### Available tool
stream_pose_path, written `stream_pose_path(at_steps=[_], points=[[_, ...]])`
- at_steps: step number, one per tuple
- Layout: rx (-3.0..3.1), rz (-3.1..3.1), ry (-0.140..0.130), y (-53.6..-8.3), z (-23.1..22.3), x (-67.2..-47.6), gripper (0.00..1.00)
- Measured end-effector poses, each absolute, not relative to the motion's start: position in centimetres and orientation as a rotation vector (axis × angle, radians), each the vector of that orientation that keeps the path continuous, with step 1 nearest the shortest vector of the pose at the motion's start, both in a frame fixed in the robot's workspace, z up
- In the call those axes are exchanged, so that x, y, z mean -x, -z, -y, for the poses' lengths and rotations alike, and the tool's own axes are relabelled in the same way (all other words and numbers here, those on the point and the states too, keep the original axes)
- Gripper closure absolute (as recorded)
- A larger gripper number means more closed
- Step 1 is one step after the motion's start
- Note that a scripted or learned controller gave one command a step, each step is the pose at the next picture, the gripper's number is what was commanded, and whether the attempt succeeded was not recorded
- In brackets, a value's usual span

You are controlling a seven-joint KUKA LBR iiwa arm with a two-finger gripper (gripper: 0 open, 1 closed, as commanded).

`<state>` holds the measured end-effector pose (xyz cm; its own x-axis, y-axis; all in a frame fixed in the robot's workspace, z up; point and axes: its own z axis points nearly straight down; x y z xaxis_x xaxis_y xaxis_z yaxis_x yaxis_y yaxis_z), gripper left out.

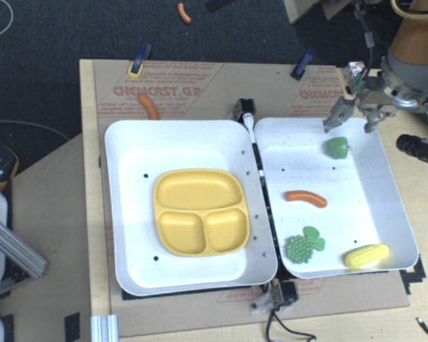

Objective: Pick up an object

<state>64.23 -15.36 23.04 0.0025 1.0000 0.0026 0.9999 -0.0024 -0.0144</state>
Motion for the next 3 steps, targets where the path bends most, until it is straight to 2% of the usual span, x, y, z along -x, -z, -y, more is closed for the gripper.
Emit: stream_pose_path(at_steps=[1, 2, 3], points=[[2.221, 2.221, 0.000, -23.9, 15.3, -64.5, 0.00], [2.216, 2.219, -0.006, -18.6, 15.5, -65.4, 0.00], [2.216, 2.217, -0.007, -12.1, 15.4, -65.2, 0.00]])
